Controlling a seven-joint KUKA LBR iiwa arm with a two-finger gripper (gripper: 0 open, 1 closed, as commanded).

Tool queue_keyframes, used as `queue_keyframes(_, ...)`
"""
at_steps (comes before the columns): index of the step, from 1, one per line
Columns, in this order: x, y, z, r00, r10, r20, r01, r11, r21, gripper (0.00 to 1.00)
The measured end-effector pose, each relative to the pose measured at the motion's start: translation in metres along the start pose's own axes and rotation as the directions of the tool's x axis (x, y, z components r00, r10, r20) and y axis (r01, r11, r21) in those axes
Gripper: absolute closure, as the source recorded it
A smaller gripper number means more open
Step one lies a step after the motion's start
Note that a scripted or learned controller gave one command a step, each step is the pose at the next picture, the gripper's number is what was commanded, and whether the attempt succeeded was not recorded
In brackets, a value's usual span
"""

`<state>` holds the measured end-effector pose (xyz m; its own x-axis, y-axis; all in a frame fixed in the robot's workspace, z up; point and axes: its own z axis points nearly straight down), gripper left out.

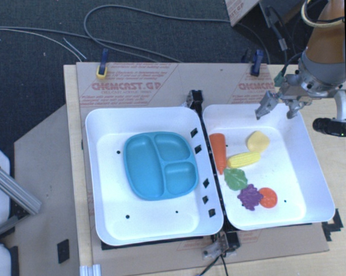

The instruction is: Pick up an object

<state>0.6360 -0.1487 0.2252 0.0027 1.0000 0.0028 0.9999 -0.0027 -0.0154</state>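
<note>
Toy food is lying in the right bin [309, 158]: orange ball [268, 198] and purple grapes [249, 197] nearest, carrot [219, 151] beyond. At two o'clock, the gripper [281, 109] is hovering, jaws spread, grasping nothing; the arm [327, 38] is running off-frame.

It looked like a robotics lab: two white bins [100, 165] sat clamped on a protective board [131, 82] over the table, loose cables [117, 15] trailing across dark carpet [29, 66].
</note>
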Motion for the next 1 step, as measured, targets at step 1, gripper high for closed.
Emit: queue_keyframes(1, 0.0004, 0.0024, -0.0093, 1.000, -0.003, 0.003, 0.003, 1.000, -0.015, 0.00)
